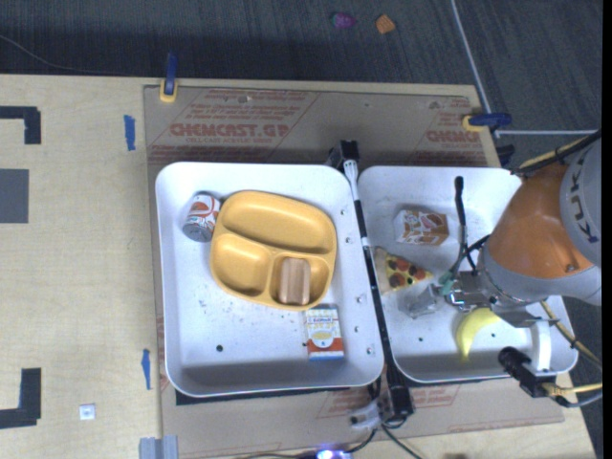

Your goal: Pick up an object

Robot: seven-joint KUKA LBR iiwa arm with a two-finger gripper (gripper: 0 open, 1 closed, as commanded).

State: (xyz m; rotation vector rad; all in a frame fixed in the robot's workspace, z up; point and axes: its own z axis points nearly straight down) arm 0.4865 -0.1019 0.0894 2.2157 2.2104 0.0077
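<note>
2 shallow white bins sit side by side on a brown cardboard sheet (pixel 316 122) printed with red lettering, which lies on a pale wood bench (pixel 67 285) marked with black and blue tape; beyond the bench's far edge is dark grey carpet (pixel 239 17). The left bin (pixel 177 352) holds a glossy yellow plastic tray (pixel 263 228) with 3 rounded compartments, a tan, sausage-like piece (pixel 293 280) lying in its near-right compartment. A small crumpled can (pixel 200 216) touches the tray's far-left edge, and a little printed carton (pixel 325 333) stands near the bin's near-right corner. In the right bin (pixel 382 185), a brown and white packet (pixel 422 226) lies toward the far edge, a colourful toy pizza slice (pixel 402 271) rests by the left wall, and a smooth, curved yellow banana (pixel 474 329) lies near the near edge. The gripper (pixel 442 295) hangs low at the bin's middle, just beside the banana and the pizza slice; I cannot tell how it is set.
</note>
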